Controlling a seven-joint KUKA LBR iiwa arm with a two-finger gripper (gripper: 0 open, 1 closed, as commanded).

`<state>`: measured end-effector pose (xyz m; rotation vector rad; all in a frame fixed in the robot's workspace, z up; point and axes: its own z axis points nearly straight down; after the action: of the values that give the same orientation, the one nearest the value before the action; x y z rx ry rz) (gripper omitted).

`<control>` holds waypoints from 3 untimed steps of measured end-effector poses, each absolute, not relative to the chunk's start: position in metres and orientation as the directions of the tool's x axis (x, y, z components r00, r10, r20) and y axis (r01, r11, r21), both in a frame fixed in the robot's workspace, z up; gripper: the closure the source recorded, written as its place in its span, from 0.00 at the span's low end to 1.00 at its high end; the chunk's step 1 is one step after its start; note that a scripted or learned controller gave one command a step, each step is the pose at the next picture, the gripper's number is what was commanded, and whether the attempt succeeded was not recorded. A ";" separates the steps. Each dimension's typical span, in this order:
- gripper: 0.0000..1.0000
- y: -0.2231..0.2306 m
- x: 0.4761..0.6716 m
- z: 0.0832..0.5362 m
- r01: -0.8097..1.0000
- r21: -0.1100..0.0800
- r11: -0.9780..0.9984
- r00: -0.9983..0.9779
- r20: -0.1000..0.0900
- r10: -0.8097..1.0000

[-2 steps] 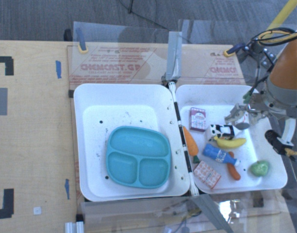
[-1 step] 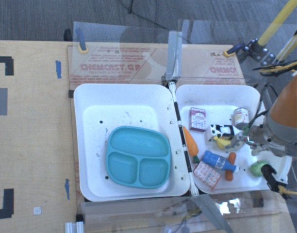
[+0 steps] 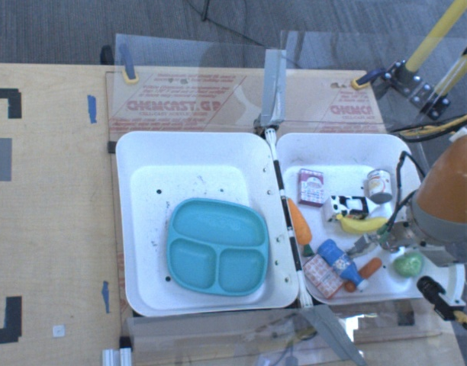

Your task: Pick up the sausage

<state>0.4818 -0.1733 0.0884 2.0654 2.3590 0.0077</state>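
The sausage (image 3: pixel 369 268) lies in the right bin (image 3: pixel 336 145), just below-left of the gripper (image 3: pixel 368 242) (whether its fingers are apart or together, I cannot tell). Farther up-left, the cardboard (image 3: pixel 180 101) reads "CHEMCAST".

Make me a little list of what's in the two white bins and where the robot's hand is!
left bin: holds a blue divided plate
right bin: carrot, banana, can, pink card box, sausage, green ball
sausage: lying flat near the bin's front, beside a blue bottle
gripper: low over the right bin, just above the sausage
sausage held: no
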 end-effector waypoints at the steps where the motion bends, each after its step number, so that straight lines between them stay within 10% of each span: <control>1: 1.00 -0.178 0.483 0.100 0.992 0.015 0.126 -0.126 -0.010 0.992; 3: 1.00 -0.155 0.483 0.089 0.776 0.008 -0.631 0.631 0.005 0.776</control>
<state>0.4827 -0.1548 0.0887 2.8323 1.3481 0.0131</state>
